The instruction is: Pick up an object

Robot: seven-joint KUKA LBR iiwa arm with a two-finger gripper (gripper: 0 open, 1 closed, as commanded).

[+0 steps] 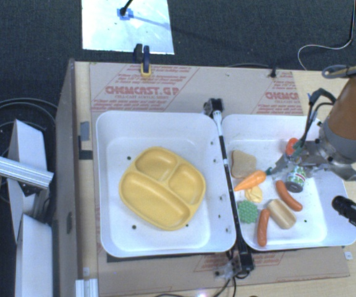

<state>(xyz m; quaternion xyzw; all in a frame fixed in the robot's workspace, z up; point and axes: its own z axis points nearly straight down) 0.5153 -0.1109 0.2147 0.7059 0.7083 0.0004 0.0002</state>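
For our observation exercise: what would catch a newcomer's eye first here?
Probably the yellow divided plate, alone in the left bin. Next, the bright toy food clustered in the right bin, notably an orange carrot and green broccoli, with the arm reaching in over them.

Red block lettering reading "CHEMCAST GP" runs across the brown protective sheet covering the table, just behind the left bin. A second print of the same red wording sits behind the right bin, where only "CHEMC" can be made out beside the arm. Smaller red lines beneath each logo are too fine to read. A small jar in the right bin carries a label, illegible.
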